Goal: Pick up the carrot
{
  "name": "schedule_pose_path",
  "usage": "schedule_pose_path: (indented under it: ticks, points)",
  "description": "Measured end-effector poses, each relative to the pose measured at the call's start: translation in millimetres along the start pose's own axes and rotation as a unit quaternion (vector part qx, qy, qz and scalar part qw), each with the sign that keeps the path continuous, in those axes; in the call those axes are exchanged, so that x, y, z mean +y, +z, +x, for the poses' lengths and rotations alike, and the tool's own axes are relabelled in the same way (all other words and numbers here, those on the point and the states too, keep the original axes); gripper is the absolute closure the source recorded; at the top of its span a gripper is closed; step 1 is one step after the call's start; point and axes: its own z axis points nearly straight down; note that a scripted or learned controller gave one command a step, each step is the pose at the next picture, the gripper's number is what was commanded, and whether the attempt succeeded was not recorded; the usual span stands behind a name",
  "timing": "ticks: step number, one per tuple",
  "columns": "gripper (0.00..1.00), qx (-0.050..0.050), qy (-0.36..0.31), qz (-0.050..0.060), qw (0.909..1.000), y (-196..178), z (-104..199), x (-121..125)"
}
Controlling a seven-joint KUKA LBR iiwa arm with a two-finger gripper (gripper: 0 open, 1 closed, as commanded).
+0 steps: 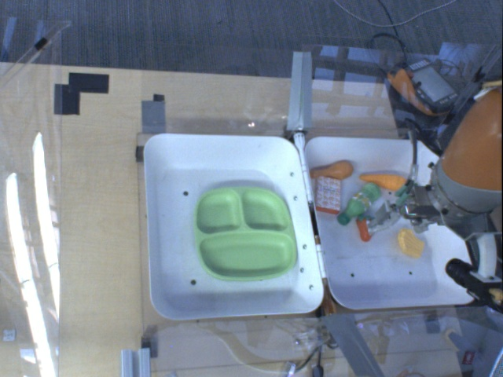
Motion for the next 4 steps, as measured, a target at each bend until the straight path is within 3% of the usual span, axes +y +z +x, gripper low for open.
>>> schedule_pose_path:
  ticks: [1, 2, 3, 4]
  points:
    - [0.00, 0.000, -0.142, -0.001, 0.9899, 61.6, -58.5, 61.7]
    - [0.00, -0.001, -0.183, -0.003, 0.9831, 125.4, -85.0, 141.0]
    - [0.00, -0.001, -0.113, 0.014, 0.9935, 127.3, -53.0, 168.3]
    - [1.00, -0.002, -0.116, 0.012, 0.9932, 115.9, -52.5, 169.8]
